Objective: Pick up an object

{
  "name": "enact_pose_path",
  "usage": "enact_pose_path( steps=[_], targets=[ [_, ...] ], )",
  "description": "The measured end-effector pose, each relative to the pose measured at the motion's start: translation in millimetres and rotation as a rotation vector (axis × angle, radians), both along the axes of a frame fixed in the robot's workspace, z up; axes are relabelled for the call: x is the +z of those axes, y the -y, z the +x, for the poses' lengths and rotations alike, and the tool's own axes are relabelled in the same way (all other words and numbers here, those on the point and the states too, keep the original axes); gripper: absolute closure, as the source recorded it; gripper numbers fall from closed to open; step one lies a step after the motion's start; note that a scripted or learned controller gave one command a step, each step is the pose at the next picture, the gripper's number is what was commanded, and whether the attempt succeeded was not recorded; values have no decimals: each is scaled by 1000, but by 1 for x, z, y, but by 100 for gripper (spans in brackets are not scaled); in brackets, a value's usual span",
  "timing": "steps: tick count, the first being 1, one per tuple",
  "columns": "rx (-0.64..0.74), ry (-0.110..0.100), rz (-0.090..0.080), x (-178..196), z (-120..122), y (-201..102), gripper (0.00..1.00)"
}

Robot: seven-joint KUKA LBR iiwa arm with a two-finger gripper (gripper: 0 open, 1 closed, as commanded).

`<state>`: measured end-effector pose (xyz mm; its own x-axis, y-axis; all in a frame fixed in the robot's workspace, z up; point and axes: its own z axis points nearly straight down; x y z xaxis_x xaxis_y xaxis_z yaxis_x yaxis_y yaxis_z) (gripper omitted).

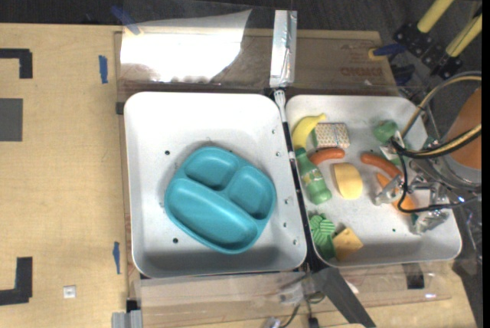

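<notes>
Two shallow white bins are seen side by side on the tabletop (53, 165). In the left bin (145, 127) a teal divided plate (220, 198) is lying. The toy foods are gathered in the right bin (360, 234): a banana (305, 129), a perforated cracker-like block (332, 136), two sausages (329, 155) (377, 161), a yellow round piece (348, 182), a green vegetable (315, 185), a green leafy piece (322, 233) and a tan wedge (347, 241).

The pincer (417, 204) is set low at the right edge of the right bin, among cables, just beside an orange piece (406, 201). Whether it is spread or pressed together cannot be told, and nothing is visibly held.

The step in hand is judged to be the approach to a grasp. It would best be done by one item being chosen that lies apart from its neighbours, such as the orange piece or the nearer sausage, the descent being centred over it and the closing made across its narrow width, clear of the bin wall.
</notes>
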<state>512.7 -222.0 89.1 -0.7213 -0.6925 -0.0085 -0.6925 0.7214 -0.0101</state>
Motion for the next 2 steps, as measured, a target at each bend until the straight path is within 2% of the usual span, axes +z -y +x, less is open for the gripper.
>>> enact_pose_path(
  steps=[1,2],
  targets=[
    [-43,-2,1,0,7,-27,0],
    [136,1,0,0,9,0,0]
  ],
)
